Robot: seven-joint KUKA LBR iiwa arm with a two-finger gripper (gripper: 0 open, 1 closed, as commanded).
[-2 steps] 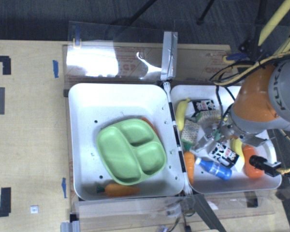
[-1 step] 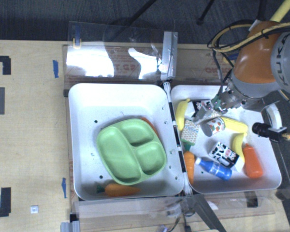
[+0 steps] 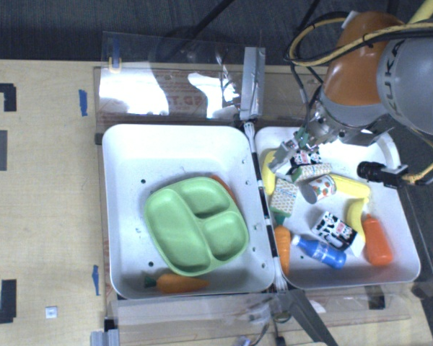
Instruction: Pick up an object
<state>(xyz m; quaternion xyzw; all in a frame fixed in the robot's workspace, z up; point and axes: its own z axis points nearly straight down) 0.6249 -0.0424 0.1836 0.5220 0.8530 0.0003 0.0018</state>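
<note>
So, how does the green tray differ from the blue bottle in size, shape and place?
The green tray is far larger than the blue bottle. The tray is broad, flat and split into compartments; the bottle is a slim cylinder lying on its side. The tray lies in the left bin, the bottle in the right bin among other items. Both lie apart from the gripper.

A pale wooden bench (image 3: 36, 193) with black markings and blue tape, beneath a dark floor (image 3: 94, 6).

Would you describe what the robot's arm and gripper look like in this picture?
The arm is grey, rounded and glossy, with a wide orange band above the wrist. Yellow and black cables loop over it. The gripper is small, metallic grey with black parts.
</note>
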